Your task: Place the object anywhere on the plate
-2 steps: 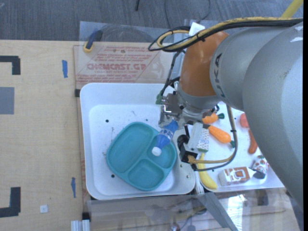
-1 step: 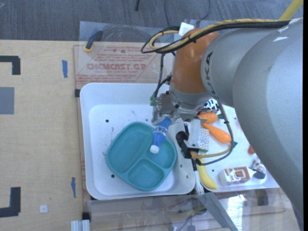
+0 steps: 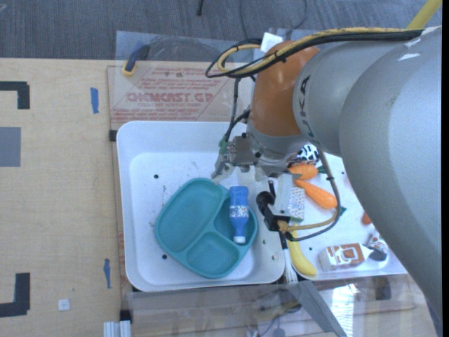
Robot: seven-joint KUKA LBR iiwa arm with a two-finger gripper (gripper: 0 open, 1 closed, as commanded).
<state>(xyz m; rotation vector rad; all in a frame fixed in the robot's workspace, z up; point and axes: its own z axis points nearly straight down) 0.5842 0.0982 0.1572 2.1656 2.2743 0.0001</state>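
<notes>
A teal divided plate (image 3: 189, 227) lies in the left white bin (image 3: 135, 188), toward its front right. A blue bottle (image 3: 238, 213) with a white cap and a label lies along the plate's right rim, cap pointing to the front. My gripper (image 3: 231, 166) hangs just behind the bottle's rear end, under the orange wrist band. The wrist hides how the gripper meets the bottle.
The right bin (image 3: 277, 258) holds an orange carrot (image 3: 317, 192), a yellow banana (image 3: 302, 258), a small carton (image 3: 344, 255) and a black-and-white item (image 3: 306, 153). A yellow-and-black cable (image 3: 309, 223) loops down from the wrist over the divide between the bins.
</notes>
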